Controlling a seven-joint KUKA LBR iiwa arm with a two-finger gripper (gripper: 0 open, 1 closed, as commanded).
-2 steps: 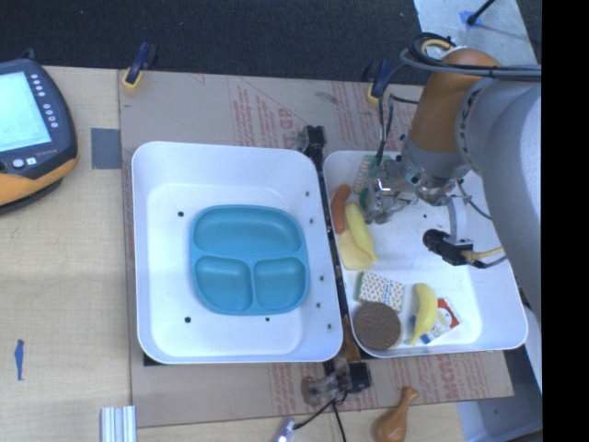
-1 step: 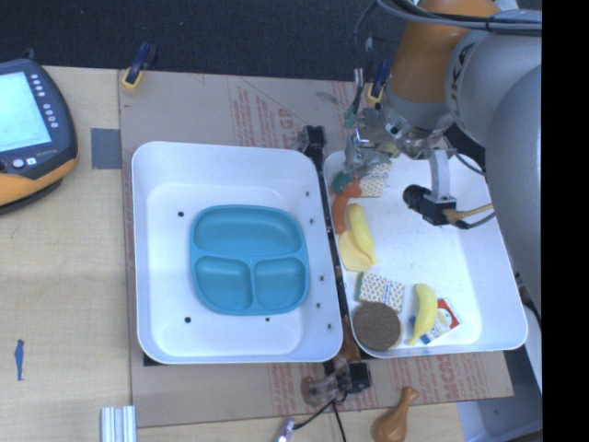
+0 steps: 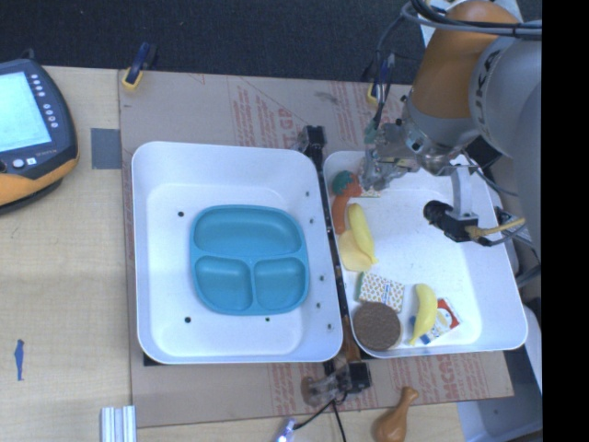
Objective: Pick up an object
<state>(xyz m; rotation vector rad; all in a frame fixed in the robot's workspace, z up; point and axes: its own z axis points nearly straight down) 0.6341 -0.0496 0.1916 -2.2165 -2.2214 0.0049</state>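
Note:
My gripper (image 3: 371, 182) hangs over the far left corner of the right bin (image 3: 479, 274), pointing down. Just beside it lie a small green piece (image 3: 342, 181) and an orange carrot-like piece (image 3: 340, 212). A pale yellow corn-shaped toy (image 3: 359, 238) lies along the bin's left wall below them. Near the front are a patterned cracker (image 3: 381, 290), a round brown cookie (image 3: 377, 326), a yellow banana (image 3: 423, 311) and a small red and white packet (image 3: 444, 319). Nothing shows held in the gripper.
The left bin (image 3: 156, 247) holds a blue divided plate (image 3: 248, 258). A tan drumstick toy (image 3: 396, 417) lies on the bench in front of the right bin. A teach pendant (image 3: 28, 127) sits at the far left.

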